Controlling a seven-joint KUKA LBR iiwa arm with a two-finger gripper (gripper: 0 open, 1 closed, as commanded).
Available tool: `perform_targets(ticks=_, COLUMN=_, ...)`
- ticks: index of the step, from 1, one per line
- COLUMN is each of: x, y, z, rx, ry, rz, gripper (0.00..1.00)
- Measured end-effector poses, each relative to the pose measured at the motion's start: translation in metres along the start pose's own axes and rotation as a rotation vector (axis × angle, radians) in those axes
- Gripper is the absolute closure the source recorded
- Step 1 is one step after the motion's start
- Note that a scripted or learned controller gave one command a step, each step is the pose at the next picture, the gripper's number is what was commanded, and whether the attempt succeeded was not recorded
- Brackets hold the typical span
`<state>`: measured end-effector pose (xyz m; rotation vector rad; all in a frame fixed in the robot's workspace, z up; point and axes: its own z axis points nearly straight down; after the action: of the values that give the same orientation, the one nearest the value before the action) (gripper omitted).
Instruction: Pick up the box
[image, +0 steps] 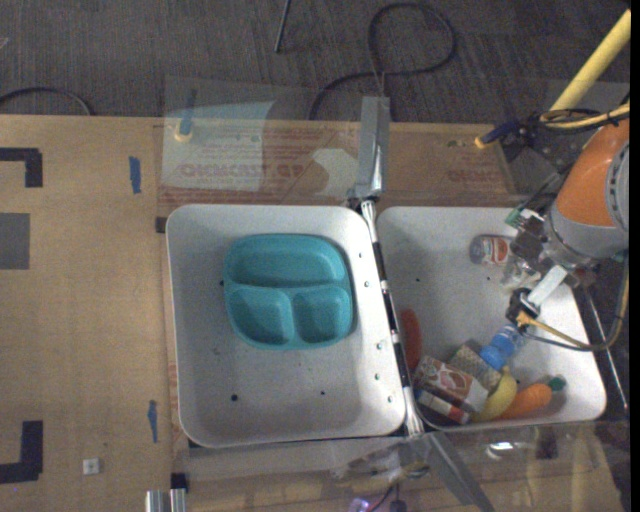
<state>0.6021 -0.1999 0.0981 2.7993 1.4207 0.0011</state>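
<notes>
Red lettering runs across the clear plastic sheet (262, 150) lying on the cardboard behind the left bin (190, 300), printed upside down from this side and too faint to make out with certainty (a single long word, by the look of it). More reddish print sits on the cardboard panel (470, 172) behind the right bin (440, 250), likewise too blurred to read. The small box (447, 381) in the right bin carries a red and white printed face, yet no word or brand on it resolves. The can (489, 249) near the bin's far wall shows a red band, its label unreadable.
</notes>
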Motion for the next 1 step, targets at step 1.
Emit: perform_targets(ticks=1, x=0.0003, y=-0.0002, z=0.0002, rx=0.001, ry=0.000, rz=0.000, gripper=0.00)
